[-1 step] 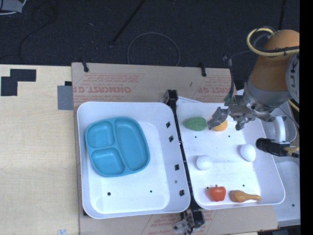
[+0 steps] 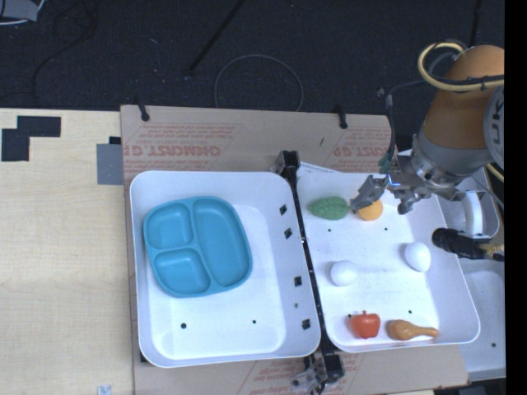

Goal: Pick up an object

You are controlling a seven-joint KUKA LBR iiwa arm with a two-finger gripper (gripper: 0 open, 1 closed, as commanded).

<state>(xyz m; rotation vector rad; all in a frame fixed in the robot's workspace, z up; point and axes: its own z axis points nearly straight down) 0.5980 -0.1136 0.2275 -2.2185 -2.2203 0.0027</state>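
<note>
In the right bin (image 2: 461, 303) lie a green leafy piece (image 2: 328, 208), a small orange fruit (image 2: 371, 211), two white eggs (image 2: 342, 272) (image 2: 417, 256), a red tomato (image 2: 365, 325) and a tan drumstick (image 2: 411, 330). My gripper (image 2: 387, 197) hangs over the bin's far edge, open, with nothing between its fingers. Its left finger (image 2: 367, 192) is just above the orange fruit, and I cannot tell whether they touch.
The left bin (image 2: 156, 336) holds a blue divided plate (image 2: 198, 245). A black divider (image 2: 300, 253) runs between the two bins. The grey and orange arm (image 2: 461, 113) comes in from the upper right.
</note>
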